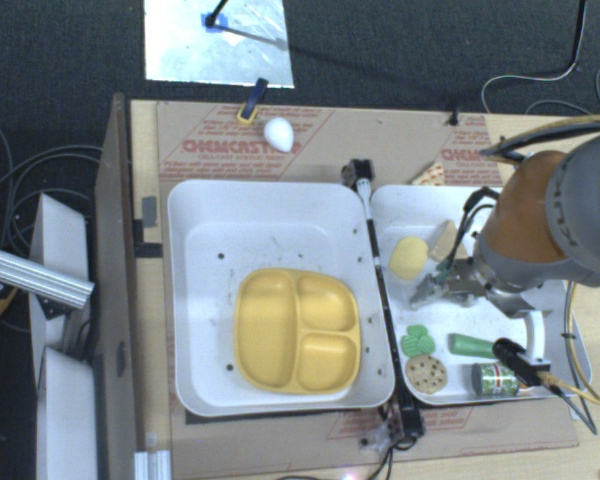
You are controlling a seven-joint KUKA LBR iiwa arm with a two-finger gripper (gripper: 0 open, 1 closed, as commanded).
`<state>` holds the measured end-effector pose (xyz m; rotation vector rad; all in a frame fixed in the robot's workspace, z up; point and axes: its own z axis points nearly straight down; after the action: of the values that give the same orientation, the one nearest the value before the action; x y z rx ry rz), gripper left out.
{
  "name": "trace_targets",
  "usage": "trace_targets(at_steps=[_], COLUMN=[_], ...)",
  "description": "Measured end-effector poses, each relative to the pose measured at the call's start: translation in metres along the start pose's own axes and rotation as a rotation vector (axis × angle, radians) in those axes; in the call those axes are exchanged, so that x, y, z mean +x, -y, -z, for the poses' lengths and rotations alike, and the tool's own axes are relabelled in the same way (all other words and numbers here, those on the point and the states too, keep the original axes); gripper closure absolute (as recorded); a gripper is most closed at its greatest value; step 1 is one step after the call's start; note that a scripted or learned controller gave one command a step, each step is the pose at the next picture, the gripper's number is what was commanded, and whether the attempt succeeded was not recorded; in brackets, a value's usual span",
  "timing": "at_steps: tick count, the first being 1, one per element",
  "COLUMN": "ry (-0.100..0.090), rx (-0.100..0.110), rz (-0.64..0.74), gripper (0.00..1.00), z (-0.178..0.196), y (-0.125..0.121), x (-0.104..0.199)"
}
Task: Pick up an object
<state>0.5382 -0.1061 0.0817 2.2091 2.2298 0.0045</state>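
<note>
the gripper (pixel 427 290) sits low inside the right white bin (pixel 410 203), at the end of a grey arm (pixel 580 213) with an orange band that comes in from the right. from this angle it is not possible to tell how far open it is, and nothing can be seen held in it. the closest object is a yellow lemon-shaped piece (pixel 409 257), just above and slightly left of the gripper, very near it; whether they touch is unclear. a small tan block (pixel 444 238) lies just beside the lemon shape on its right, above the gripper. below the gripper, near the bin's front left corner, lie a green ridged piece (pixel 416 343) and, just under that, a round tan cookie with dark dots (pixel 426 373). to the right of these are a green tube (pixel 470 345) lying on its side and a small can with a green label (pixel 492 380). the left white bin (pixel 280 218) holds a yellow divided plate (pixel 298 330). behind the bins, a white egg (pixel 278 133) rests on the brown cardboard (pixel 210 148), well apart from the gripper.
</note>
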Motion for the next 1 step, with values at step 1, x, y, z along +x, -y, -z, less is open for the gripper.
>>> trace_targets(at_steps=[1], ry=[0.012], rx=[-0.022], rz=[-0.006], gripper=[0.00], z=[0.1806], y=[-0.0921], x=[-0.0836])
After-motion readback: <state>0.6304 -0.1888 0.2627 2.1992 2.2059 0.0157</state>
